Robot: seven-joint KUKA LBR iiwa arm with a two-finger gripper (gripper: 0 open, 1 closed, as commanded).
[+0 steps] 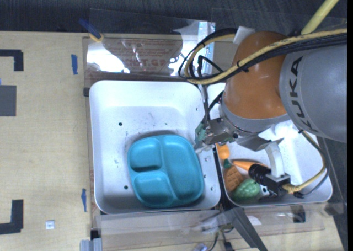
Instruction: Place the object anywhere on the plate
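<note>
The grey KUKA arm with its orange band covers the upper right of the frame and hangs over the right white bin. At centre left, the left white bin holds the teal three-compartment plastic plate, lying flat in its lower half. The gripper sits just right of the wall between the bins; whether it is wide, narrow or carrying anything, I cannot tell, since the wrist hides it. The likely objects lie in the lower part of the right bin: an orange carrot-like toy, a tan textured piece and a green knobbly toy, close together. To do the pick well, I judge the arm should descend squarely on one toy, clear of its neighbours, then lift high enough to pass the dividing wall before moving left over the plate.
</note>
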